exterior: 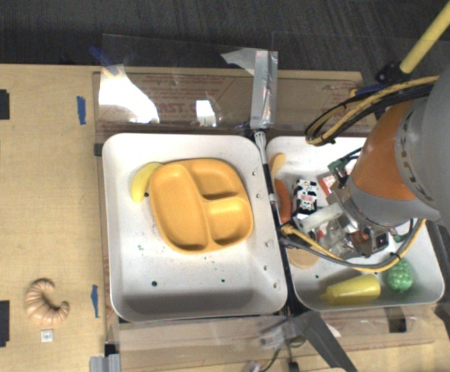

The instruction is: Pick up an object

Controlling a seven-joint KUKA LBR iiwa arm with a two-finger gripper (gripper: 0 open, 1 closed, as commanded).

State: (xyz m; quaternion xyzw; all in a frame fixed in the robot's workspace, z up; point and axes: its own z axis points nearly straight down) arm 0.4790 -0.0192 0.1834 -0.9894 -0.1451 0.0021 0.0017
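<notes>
While the arm reaches in from the right, its wrist hangs low over the right bin, with cables looped around it. The gripper sits among the clutter in that bin; whether it is open or closed cannot be told, since wiring and housing hide that part. Near it lie a black-and-white toy and a hot dog along the bin's left wall. A yellow corn cob lies at the front of the bin, with a green broccoli piece just beside it. The left bin holds an orange divided tray, and a banana touches its left edge. A croissant rests on the bench, well apart from both bins.
</notes>
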